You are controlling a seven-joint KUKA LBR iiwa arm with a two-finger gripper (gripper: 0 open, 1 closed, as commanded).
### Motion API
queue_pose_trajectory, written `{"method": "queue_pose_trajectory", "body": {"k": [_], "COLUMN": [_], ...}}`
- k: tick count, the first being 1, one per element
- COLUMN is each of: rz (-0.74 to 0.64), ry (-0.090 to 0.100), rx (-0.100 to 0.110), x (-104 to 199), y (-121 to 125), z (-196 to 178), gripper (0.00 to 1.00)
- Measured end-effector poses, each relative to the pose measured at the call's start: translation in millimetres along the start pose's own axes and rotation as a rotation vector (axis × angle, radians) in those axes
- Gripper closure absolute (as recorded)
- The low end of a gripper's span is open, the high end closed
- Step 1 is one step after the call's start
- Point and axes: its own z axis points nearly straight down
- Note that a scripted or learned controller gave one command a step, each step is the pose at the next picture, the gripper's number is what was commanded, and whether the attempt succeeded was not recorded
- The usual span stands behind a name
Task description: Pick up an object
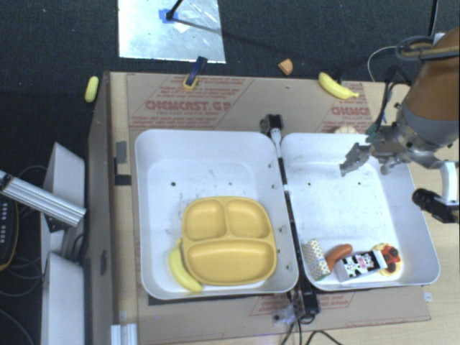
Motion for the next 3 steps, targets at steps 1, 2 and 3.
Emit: {"method": "queue_pose_trajectory", "body": {"k": [1,2,3], "rz": [0.003,0.003,-0.001], "ry": [0.0,0.0,0.0], "rx": [0.004,0.001,-0.003], "x": [-58.3,-91.2,-89.6], "y": [2.5,-33.3,81.4], "z": [120.5,159.5,158.4], "gripper": [0.0,0.0,0.0]}}
